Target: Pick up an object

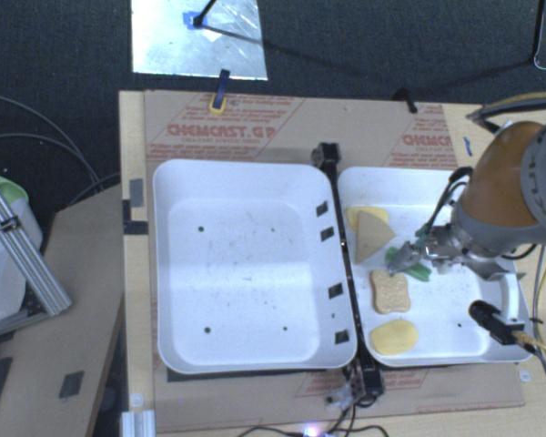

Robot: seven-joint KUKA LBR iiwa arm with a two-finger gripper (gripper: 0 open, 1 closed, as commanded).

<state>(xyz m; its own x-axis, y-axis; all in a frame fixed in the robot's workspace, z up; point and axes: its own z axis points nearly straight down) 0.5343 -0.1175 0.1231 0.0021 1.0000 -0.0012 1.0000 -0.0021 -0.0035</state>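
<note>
Toast slice (pixel 390 291), the square tan one, looks like the pick target to me. It lies flat in the right bin (pixel 455 335), near the divider, with a wedge-shaped piece (pixel 373 230) above it and a round yellow piece (pixel 393 337) below. The gripper (pixel 406 260) hangs just above the toast's top edge, beside something green (pixel 417 269). Can't tell if it's spread or pinched, honestly. The left bin (pixel 246 271) probably serves as a drop spot.

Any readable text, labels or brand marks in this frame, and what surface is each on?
"CHEMCAST GP", red print, on the brown board behind the left bin.
A second red print of the same look, angled, on the board behind the right bin: too blurred to read surely.
</note>
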